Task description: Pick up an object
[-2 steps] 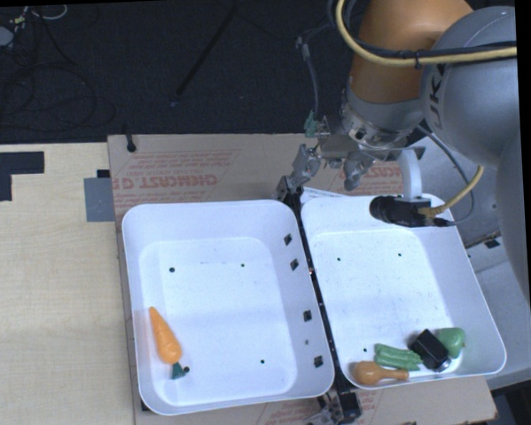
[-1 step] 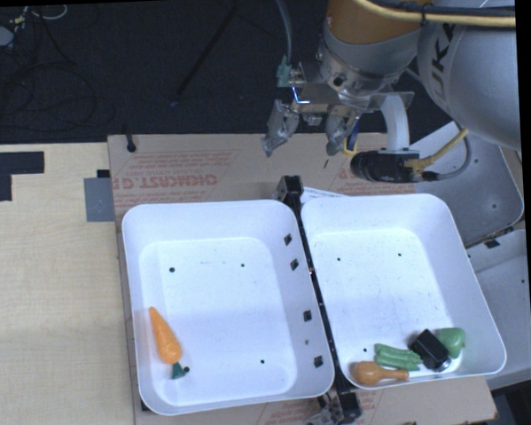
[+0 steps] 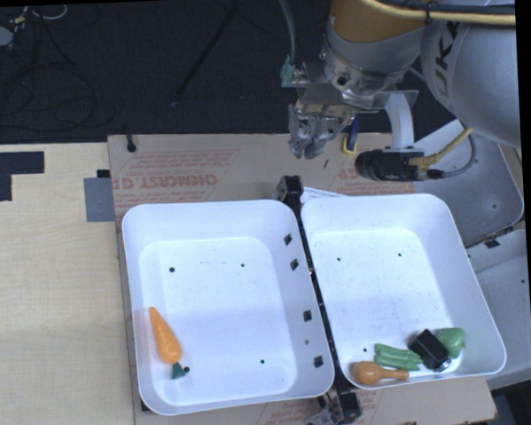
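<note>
White plastic makes up both shallow bins, set side by side on the table (image 3: 48, 290) with a black hinge strip between them. In the left bin (image 3: 208, 221) an orange toy carrot (image 3: 165, 336) lies near the front left corner, its small green top pointing toward the front rim. The right bin (image 3: 381, 212) holds a cluster in its front right corner: a green bean pod (image 3: 396, 357), a black block (image 3: 429, 349) leaning over it, a green rounded piece (image 3: 451, 338) just behind the block, and an orange-tan gourd-like toy (image 3: 378, 373) touching the front wall. The gripper (image 3: 312, 144) hangs well above and behind the bins, over the cardboard sheet (image 3: 201, 170) (printed lettering shows on it), with nothing between its fingers; whether they are parted or closed I cannot tell at this angle.
</note>
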Robot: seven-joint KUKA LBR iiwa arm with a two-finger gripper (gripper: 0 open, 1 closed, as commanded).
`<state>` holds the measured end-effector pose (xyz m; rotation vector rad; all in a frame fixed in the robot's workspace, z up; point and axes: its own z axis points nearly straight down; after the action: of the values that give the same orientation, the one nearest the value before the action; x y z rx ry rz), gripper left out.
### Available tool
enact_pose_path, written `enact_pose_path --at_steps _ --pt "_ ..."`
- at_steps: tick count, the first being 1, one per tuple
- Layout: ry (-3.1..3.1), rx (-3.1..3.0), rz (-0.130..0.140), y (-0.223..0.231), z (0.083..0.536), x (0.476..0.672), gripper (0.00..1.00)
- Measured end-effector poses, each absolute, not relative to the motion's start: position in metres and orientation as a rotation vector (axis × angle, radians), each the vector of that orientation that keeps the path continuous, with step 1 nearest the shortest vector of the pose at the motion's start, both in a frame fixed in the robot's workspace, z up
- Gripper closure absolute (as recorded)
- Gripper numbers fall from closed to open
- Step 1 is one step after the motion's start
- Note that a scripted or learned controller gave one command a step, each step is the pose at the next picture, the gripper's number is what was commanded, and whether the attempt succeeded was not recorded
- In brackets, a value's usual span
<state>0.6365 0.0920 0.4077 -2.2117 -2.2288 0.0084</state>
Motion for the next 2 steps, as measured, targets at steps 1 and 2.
enact_pose_path --at_steps 1,2 --pt "-2.226 -2.214 0.003 0.16 0.396 0.644 1.0" --pt "-2.228 -2.218 -0.011 0.195 0.493 0.644 1.0"
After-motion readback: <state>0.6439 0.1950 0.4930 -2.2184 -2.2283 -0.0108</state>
